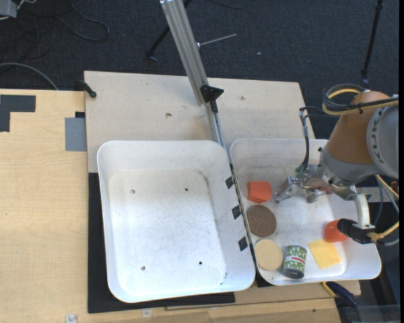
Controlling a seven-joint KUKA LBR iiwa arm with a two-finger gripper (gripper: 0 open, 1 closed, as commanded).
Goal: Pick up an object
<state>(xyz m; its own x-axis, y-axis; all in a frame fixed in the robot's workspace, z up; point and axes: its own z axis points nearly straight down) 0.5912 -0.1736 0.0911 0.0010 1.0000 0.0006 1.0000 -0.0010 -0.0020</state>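
Hovering over right bin (363,269), gripper (291,187) spreading fingers apart, gripping nothing, tips just beside orange block (259,192). Brown disc (261,220), tan disc (268,254), green can (295,261), yellow block (325,253) lying nearby.

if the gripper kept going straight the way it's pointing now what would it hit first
The gripper points toward the view's left, low over the right bin. Straight on, it would likely meet the orange block first, just ahead of its tips, though height above the block is hard to judge from this slant.
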